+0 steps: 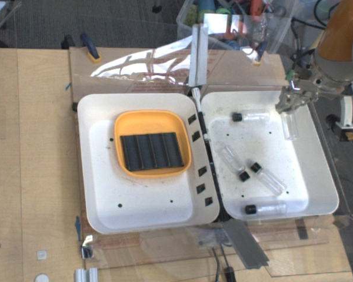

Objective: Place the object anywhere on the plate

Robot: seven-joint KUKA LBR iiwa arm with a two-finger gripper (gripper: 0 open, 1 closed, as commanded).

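Note:
An orange plate (122, 128) sits in the left bin (100, 175), and a black ridged block (151, 150) lies flat on it. Several clear tubes with black caps lie in the right bin (317, 187): one near the back (251, 117), two crossing in the middle (230, 159) (269, 180), one at the front (269, 207). My gripper (288, 103) hovers at the right bin's back right corner. Directly below it is another clear tube (289, 126), standing on end in the view; whether it is gripped or lies on the bin floor is unclear.
A divider with black tabs (201, 157) separates the two bins. Behind them stand a metal post (199, 54) and a clear box of colourful items (238, 7). Wooden bench surface (29, 157) extends to the left.

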